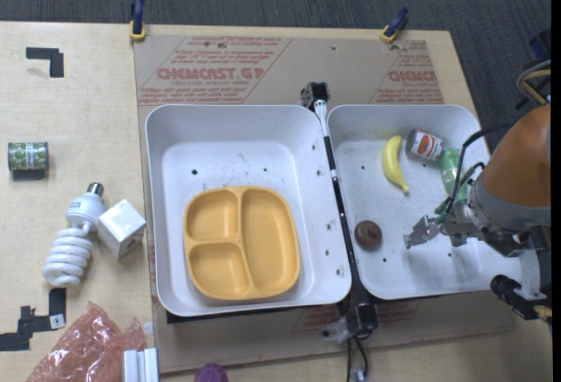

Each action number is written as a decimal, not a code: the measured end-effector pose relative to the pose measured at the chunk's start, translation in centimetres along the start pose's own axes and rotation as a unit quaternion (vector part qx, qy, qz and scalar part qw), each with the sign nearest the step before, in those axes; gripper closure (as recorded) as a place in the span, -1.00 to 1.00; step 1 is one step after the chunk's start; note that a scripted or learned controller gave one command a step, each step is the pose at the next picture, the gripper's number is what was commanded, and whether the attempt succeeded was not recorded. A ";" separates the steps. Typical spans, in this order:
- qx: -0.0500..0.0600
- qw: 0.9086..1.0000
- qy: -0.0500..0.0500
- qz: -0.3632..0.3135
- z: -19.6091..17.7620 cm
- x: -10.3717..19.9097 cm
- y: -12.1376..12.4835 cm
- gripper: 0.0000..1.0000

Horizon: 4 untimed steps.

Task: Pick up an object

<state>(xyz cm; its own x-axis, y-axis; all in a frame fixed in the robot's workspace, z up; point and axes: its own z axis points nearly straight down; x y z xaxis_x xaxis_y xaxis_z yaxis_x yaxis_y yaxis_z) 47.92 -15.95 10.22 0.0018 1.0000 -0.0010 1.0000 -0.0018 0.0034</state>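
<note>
We look down on two white bins side by side. In the right bin (pixel 368 139), the gripper (pixel 419 234) hangs low near the front wall, its fingers slightly apart and gripping nothing. A small brown round object (pixel 368 235) lies just beside it, toward the divider. A yellow banana (pixel 394 164) lies farther back, with a small can (pixel 426 145) just beyond it and a green item (pixel 450 172) half hidden by the arm. The left bin (pixel 166 196) holds a yellow divided plate (pixel 241 243).
</note>
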 end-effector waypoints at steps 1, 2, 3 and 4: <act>-0.001 1.000 0.000 0.000 -1.0 -0.1 0.1 1.00; -0.001 1.000 0.000 0.001 -1.0 -0.1 0.1 -1.00; 0.001 1.000 0.000 -0.001 1.0 2.6 -0.1 -1.00; 0.002 1.000 0.001 -0.001 1.0 6.5 -0.1 -1.00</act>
<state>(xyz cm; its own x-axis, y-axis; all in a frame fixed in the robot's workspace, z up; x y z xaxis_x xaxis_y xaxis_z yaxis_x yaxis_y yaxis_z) 47.81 -9.48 9.22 0.0001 1.0000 0.0004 1.0000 -0.0001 0.0002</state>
